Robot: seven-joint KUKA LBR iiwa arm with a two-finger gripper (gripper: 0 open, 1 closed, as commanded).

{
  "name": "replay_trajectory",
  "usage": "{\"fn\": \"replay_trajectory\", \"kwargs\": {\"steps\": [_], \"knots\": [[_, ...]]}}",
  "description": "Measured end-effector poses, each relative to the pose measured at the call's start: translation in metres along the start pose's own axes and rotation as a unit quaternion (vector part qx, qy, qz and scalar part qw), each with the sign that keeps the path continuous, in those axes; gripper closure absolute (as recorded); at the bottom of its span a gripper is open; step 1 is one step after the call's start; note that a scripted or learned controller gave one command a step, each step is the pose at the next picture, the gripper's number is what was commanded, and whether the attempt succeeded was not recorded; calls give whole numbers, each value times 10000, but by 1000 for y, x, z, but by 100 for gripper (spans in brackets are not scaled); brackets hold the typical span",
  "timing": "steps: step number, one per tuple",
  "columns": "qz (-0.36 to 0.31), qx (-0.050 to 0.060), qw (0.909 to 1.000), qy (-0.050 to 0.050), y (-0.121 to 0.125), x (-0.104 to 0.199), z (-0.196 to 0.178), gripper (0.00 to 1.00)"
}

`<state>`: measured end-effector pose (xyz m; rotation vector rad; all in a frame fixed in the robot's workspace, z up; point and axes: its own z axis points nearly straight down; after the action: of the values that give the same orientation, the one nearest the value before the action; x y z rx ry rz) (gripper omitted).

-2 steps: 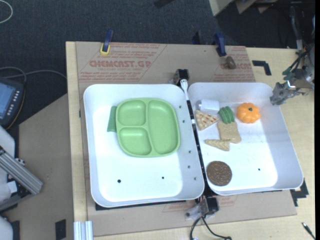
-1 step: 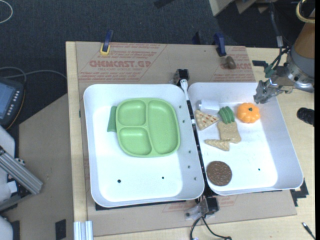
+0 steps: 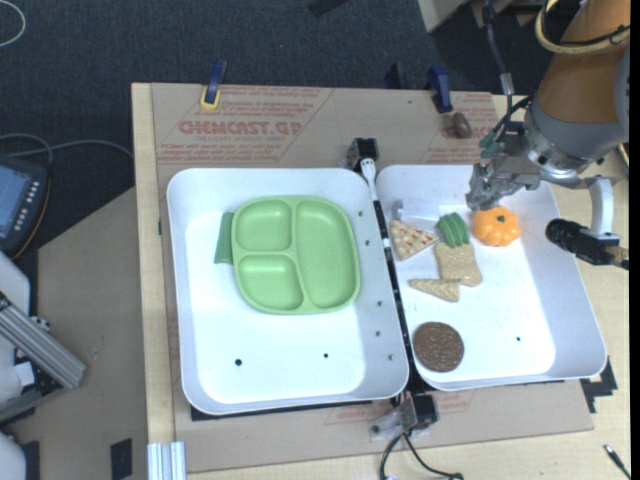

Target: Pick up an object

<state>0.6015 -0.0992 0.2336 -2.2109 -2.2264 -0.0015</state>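
Note:
My gripper (image 3: 487, 196) hangs over the back of the right bin (image 3: 560, 328), just above and to the left of an orange pumpkin-like toy (image 3: 496, 228). Beside the toy lies a small green piece (image 3: 453, 229). In front of these rest a tan waffle-patterned wedge (image 3: 410, 238), a pale cracker square (image 3: 458, 264), another tan wedge (image 3: 435, 289) and a round brown cookie (image 3: 438, 346). Nothing shows between the fingers, and their state is unclear from this angle.
The left bin (image 3: 200, 338) holds a light green divided plate (image 3: 295, 253) resting over a darker green piece (image 3: 223, 238). The bins sit on a cardboard-covered bench (image 3: 250, 118) with clamps at its back edge. Bare white floor lies at the right bin's front right.

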Motion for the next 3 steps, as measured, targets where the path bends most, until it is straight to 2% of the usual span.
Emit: {"fn": "replay_trajectory", "kwargs": {"steps": [1, 2, 3], "knots": [[0, -2, 10000, -1, -1, 58, -6, 100], [3, 14, 10000, -5, 5, 114, 16, 100], [22, -7, 10000, -14, 9, 131, 19, 100]]}}
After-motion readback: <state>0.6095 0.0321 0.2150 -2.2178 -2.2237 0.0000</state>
